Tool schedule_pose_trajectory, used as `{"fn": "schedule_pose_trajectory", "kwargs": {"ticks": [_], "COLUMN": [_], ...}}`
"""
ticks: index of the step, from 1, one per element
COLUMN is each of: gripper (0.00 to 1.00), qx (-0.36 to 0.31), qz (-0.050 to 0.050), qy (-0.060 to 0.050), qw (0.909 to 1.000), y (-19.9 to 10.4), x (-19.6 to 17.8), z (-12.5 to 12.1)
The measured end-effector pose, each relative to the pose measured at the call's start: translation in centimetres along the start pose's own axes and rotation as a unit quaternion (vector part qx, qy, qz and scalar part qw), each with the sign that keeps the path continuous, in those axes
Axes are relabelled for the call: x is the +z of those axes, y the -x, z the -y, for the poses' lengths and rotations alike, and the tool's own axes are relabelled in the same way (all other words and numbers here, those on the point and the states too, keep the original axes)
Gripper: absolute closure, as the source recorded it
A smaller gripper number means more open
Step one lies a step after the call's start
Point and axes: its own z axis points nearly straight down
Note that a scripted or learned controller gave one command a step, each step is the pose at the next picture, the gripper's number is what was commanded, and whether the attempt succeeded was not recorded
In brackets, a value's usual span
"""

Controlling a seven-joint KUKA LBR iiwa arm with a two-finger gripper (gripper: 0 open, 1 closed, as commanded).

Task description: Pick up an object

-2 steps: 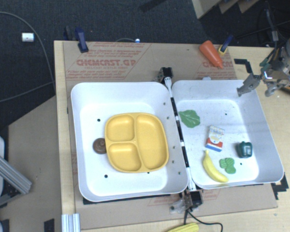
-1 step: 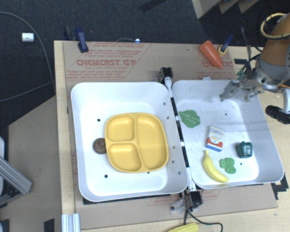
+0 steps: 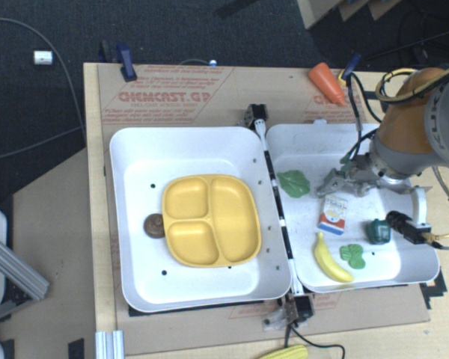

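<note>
Claw [image 3: 343,182] sits low in the right bin [image 3: 419,264], just above the small carton [image 3: 333,214]. Its metal linkages look splayed, but I can't tell whether it's apart or together, and nothing shows gripped in it. Using the carton as reference: it lies flat, white with red and blue print, touching or nearly touching the claw tip. The green leafy piece [image 3: 293,182] is up-left of it, the banana [image 3: 331,259] just below, the green broccoli-like toy [image 3: 352,255] below-right and beside the banana, and the dark teal block [image 3: 379,232] to its right. The carton is the nearest candidate. My guess is it's light, fairly stiff, with smooth faces that could slip. Best hold is across its narrow width, mid-body, so it doesn't pivot. The banana is curved and probably hard plastic, likely to roll out of a pinch. The left bin [image 3: 135,275] holds a yellow divided tray [image 3: 209,221] with a brown disc [image 3: 154,226] at its left edge, well apart from the carton.
</note>
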Motion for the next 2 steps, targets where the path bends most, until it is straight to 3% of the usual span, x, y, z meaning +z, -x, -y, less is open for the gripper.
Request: {"fn": "schedule_pose_trajectory", "kwargs": {"ticks": [1,2], "gripper": [0.00,0.00], "qx": [0.000,0.001], "qz": [0.000,0.000], "qy": [0.000,0.000], "qw": [1.0000,1.0000], "y": [-4.0,-3.3], "x": [0.0,0.0], "z": [2.5,6.4]}}
